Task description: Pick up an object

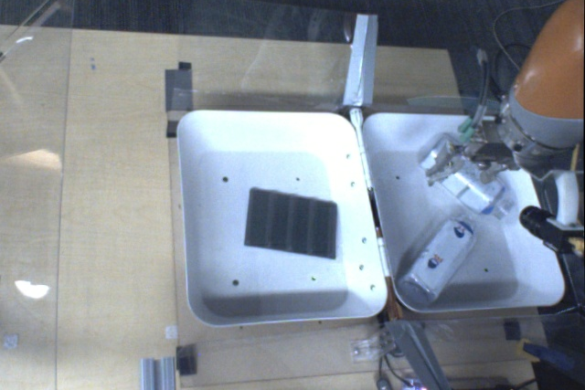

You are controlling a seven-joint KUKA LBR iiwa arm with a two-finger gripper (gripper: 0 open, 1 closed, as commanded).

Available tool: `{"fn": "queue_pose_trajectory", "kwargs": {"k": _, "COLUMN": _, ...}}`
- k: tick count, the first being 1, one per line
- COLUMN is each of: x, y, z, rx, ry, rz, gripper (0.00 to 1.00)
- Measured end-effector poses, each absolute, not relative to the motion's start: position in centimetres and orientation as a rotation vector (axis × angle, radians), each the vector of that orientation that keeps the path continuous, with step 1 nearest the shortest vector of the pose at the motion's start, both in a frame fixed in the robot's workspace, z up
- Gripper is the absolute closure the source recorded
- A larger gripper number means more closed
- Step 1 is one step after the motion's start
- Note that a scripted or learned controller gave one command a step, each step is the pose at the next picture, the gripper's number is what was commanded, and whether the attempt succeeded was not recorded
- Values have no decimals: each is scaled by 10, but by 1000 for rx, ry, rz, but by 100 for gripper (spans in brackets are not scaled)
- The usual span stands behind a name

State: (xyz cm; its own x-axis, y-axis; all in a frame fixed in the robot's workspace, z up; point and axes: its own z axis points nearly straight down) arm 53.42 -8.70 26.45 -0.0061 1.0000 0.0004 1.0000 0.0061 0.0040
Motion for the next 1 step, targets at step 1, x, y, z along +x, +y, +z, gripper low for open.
{"fn": "queue_pose_trajectory", "kwargs": {"k": 1, "x": 608, "y": -76, "z": 284, "rx": 1999, "ry": 2417, "rz": 7, "gripper": 0}}
